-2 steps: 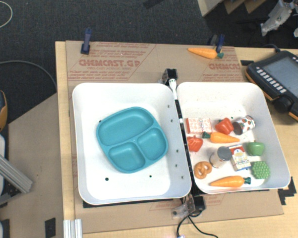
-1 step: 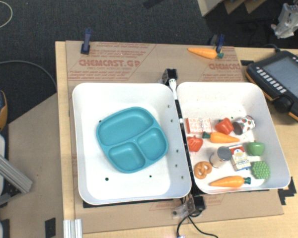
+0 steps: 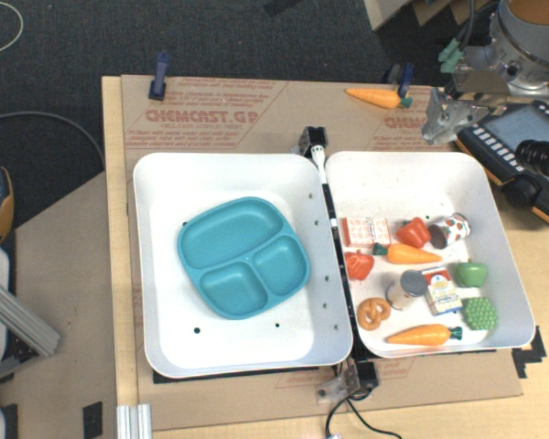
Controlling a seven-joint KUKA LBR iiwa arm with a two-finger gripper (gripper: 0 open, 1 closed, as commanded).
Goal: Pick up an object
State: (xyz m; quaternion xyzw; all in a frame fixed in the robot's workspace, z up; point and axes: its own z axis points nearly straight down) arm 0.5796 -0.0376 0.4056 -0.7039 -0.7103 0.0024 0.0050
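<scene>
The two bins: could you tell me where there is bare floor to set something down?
Right bin: its far half is bare, from the far rim to the cracker box and red pepper; the near half is crowded with toy food. Left bin: a bare margin rings the teal tray, widest on its left and near sides.

The arm [image 3: 522, 26] is cut off by the top and right edges

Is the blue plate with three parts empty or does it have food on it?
Empty. The teal three-compartment plastic plate shows only bare teal in every section.
</scene>
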